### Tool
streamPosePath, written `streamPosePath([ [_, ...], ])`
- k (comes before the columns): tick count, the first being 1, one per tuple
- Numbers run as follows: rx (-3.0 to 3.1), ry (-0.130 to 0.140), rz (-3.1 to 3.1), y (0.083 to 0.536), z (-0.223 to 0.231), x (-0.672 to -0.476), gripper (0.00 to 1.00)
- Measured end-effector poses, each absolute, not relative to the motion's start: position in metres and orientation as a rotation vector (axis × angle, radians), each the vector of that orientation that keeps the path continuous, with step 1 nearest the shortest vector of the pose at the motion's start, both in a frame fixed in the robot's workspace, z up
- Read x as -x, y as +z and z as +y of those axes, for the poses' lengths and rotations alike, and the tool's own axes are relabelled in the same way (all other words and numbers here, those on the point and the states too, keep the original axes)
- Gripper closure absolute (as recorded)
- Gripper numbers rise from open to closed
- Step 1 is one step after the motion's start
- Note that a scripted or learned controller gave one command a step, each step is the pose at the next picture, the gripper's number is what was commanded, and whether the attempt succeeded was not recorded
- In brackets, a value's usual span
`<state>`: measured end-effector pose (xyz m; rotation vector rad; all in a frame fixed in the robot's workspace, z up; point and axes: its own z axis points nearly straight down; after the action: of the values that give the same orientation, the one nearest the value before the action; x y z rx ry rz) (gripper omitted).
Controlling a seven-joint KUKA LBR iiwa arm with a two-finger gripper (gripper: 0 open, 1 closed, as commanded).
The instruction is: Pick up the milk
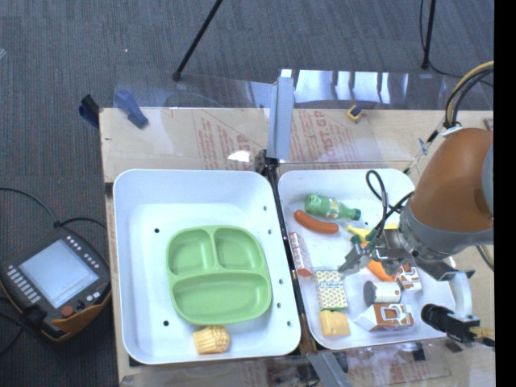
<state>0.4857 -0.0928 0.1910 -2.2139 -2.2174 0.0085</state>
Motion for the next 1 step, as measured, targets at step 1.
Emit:
streamPosePath([
  [1,2.215,0.013,-2.22,0.1589,-0.1969,-0.4842,0.0],
])
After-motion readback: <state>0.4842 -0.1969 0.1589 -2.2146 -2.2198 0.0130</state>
